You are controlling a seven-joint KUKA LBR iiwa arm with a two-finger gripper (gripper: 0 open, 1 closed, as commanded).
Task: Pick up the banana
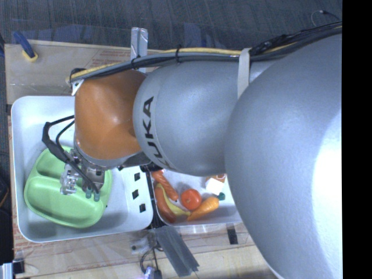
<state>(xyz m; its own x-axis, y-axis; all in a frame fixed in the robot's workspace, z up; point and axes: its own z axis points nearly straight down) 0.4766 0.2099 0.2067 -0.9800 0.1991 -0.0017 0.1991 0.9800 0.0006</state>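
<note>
A: Wooden bench (52, 60) under everything, and on it two white bins. What is in the left bin (23, 115)?

B: A green bowl-like dish (58, 205), lying low in that bin. The gripper (78, 185) hangs just above the dish, near its right edge. Two dark fingertips point down there, but from this slanted angle I cannot tell if they are open or closed. Nothing is visible between them.

A: And to the right?

B: The grey arm (232, 132) with its orange band (107, 118) covers most of the middle. Under it, in the right bin (229, 213), sits a small heap of toy food: a sausage-like red piece (164, 185), the banana (167, 205), a tomato (190, 199), a carrot (204, 208) and a small white thing (215, 185) (perhaps a bottle, it is too much hidden).

A: So the banana is not near the tool?

B: No. It lies to the right of the gripper, across the wall between the bins, close to the right bin's left side. Its long axis runs from upper left to lower right, curving under the tomato. I judge the gripper must cross over and then line up across that axis, and the neighbours touching it can disturb the grasp.
</note>
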